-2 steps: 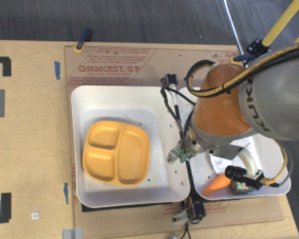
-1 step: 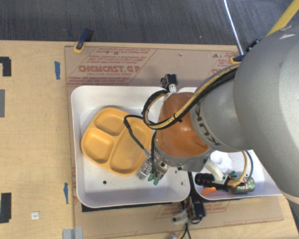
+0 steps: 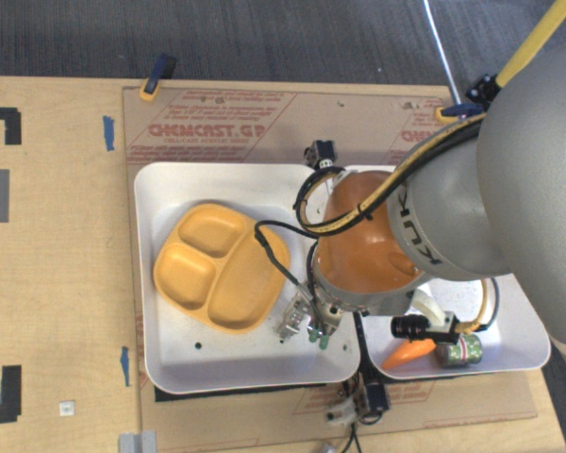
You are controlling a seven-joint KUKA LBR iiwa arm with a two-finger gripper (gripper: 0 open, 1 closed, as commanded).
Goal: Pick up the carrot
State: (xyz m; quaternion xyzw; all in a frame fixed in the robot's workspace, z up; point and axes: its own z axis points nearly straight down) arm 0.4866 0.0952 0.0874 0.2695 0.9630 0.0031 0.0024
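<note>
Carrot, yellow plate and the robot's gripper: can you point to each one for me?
carrot (image 3: 410,352), camera view, on the middle of its orange body in the right bin.
yellow plate (image 3: 217,267), camera view, on its large compartment, in the left bin.
gripper (image 3: 307,327), camera view, between its metal fingertips above the left bin's floor.

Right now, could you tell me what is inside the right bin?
A carrot lies near the front wall of the right bin, with a green can beside it. The arm covers the rest.
</note>
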